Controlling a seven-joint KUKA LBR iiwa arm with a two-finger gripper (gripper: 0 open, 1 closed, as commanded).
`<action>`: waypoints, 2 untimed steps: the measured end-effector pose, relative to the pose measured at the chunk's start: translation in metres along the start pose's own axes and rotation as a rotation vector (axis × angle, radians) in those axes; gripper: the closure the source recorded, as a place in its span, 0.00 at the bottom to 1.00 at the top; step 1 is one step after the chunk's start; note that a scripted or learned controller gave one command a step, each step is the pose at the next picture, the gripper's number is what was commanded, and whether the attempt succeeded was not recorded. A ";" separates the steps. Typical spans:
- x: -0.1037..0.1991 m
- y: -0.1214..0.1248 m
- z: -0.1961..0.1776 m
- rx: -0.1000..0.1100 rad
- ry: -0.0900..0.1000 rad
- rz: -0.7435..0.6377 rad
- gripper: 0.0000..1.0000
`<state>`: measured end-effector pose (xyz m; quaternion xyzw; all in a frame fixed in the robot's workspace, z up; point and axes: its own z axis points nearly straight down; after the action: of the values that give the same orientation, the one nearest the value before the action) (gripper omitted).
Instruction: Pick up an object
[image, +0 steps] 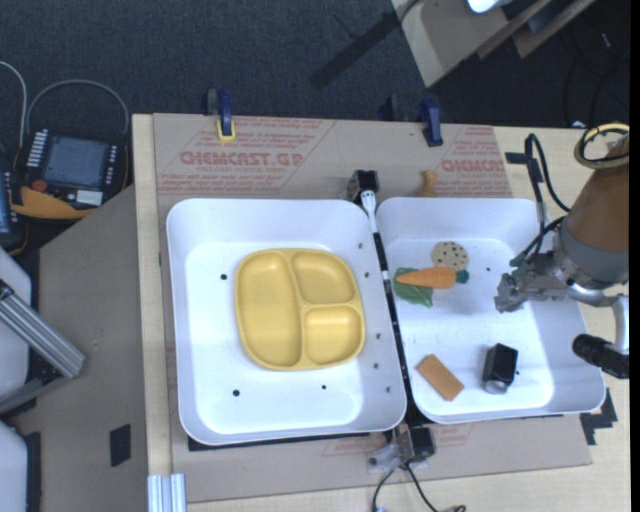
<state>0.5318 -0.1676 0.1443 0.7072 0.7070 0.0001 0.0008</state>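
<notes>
The bench carries two shallow white bins, and everything loose lies in the right bin (560, 400), which is the one within the arm's easy reach from the right side. The left bin (200, 400) bears a yellow divided plate (300, 305) near its centre, with nothing on it.

The gripper (512, 293) hangs over the right bin's middle, close to its right edge, with nothing visible between its fingers; whether they are spread or closed I cannot tell at this slant (the tip is a small dark cluster).

Four things are candidates for the pick. A toy carrot (432, 279) lies toward the bin's left edge, in its far half, beside the wall shared with the other bin; its long axis runs roughly parallel to the far edge, with the green leafy end pointing at the left edge and the orange body toward the gripper. Just beyond it, nearer the far edge, sits a round speckled cookie (450, 254). A tan cracker-like block (440, 377) lies near the front edge, its long axis diagonal, running from the left edge toward the front right corner. A small black object (500, 366) stands close to the front edge, to the right of the block.

Judging by closeness, the black object or the carrot looks the likeliest target, and nothing is lifted yet.
</notes>
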 end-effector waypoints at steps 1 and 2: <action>0.006 -0.003 -0.046 -0.004 -0.001 -0.001 1.00; 0.006 -0.002 -0.068 -0.003 -0.001 -0.001 1.00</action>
<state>0.5295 -0.1620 0.2126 0.7068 0.7074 0.0009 0.0024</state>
